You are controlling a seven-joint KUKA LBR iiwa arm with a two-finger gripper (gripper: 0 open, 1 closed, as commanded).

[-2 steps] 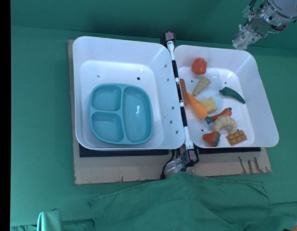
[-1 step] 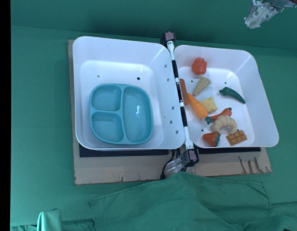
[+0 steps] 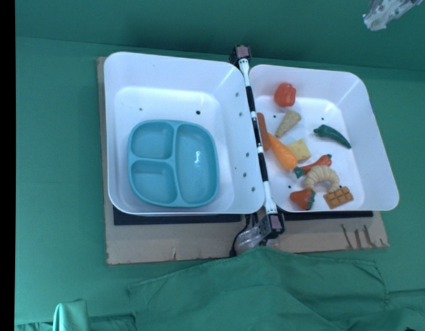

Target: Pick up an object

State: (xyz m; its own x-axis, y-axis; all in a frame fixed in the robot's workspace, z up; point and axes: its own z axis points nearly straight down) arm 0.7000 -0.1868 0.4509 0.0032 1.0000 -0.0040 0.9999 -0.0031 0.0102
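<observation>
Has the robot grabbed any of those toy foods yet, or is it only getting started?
Only starting. Nothing looks picked: the carrot, red pepper and green chili all lie in the right bin. The gripper hangs high above the bench. Reaching down and grasping remain.

Pale grey-white tool (image 3: 386,9), blocky metallic body, small ridged segments, darker joints between its parts

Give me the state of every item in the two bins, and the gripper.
Gripper: raised above the bench, away from both bins.
Blue divided plate: flat in the left bin.
Carrot: lying flat, right bin.
Red pepper: lying at the bin's far side.
Green chili: lying flat.
Waffle: flat, near corner.
</observation>
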